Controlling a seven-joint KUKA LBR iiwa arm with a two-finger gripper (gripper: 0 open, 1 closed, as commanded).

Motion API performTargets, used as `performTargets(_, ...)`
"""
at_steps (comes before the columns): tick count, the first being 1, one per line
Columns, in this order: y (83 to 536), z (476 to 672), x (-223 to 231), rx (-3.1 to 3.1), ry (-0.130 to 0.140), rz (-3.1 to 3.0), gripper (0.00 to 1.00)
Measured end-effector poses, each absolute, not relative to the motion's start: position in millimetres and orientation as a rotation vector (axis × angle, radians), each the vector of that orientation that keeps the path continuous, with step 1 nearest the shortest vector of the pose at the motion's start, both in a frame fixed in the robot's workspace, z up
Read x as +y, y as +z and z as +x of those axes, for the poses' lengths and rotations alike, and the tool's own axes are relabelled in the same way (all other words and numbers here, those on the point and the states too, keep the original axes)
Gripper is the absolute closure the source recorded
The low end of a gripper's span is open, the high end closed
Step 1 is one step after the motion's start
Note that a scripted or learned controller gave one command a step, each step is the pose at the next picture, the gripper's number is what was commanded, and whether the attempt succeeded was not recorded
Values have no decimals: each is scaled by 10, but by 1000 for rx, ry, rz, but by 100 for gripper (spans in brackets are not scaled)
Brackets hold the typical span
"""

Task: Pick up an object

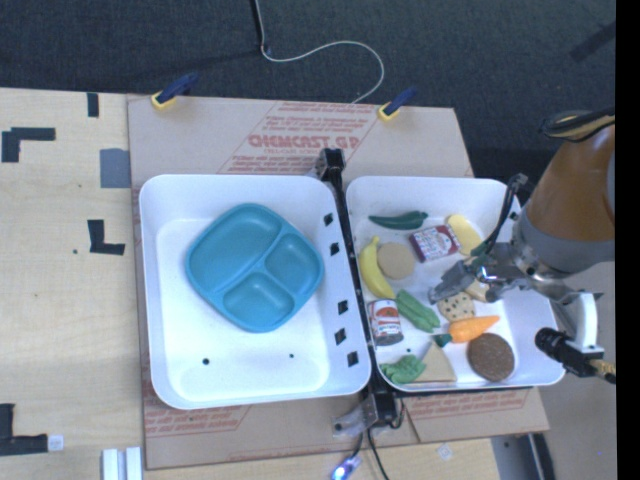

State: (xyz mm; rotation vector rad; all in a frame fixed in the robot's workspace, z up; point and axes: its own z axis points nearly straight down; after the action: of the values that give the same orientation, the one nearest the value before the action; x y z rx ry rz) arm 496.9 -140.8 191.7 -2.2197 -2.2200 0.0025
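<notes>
Task status, judging from how things lie: nothing picked yet. Every item looks to be sitting on the floor of the right-hand shallow white plastic bin (520, 373), none lifted, so the whole grab + lift is left to do.

My two-finger gripper (462, 280) is down inside that bin, near its middle-right, low over the pile. Fingers: can't tell how they're set, they read as a grey blur w/ the clutter behind. Nothing visibly between them, so I won't claim a hold.

What's closest to me: the small tan cracker w/ dark dots (453, 306), just below the tip, maybe touching, can't say. Next to that, the orange carrot-shaped toy (472, 327), then the round brown patty-like disc (491, 356) toward the bin's near corner. Up-left of the tip sits the dark red labelled packet (433, 241), w/ the yellow lemon-shaped piece (464, 232) beside it. Well apart, by the divider: yellow banana toy (374, 269).

The left-hand white bin (160, 268) carries the blue sectioned plastic plate (255, 266).

My guess: cracker or carrot is the likely target.
</notes>
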Motion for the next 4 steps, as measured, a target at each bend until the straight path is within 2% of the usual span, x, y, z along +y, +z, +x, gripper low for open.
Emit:
performTargets(1, 2346, 4834, -857, -2227, -2, -2215, 0)
performTargets(2, 2418, 4832, -882, -2222, 3, -2217, 100)
performTargets(3, 1810, 5279, -301, -2225, 3, -2213, 100)
performTargets(4, 2774, 4823, -104, -2227, -5, -2218, 100)
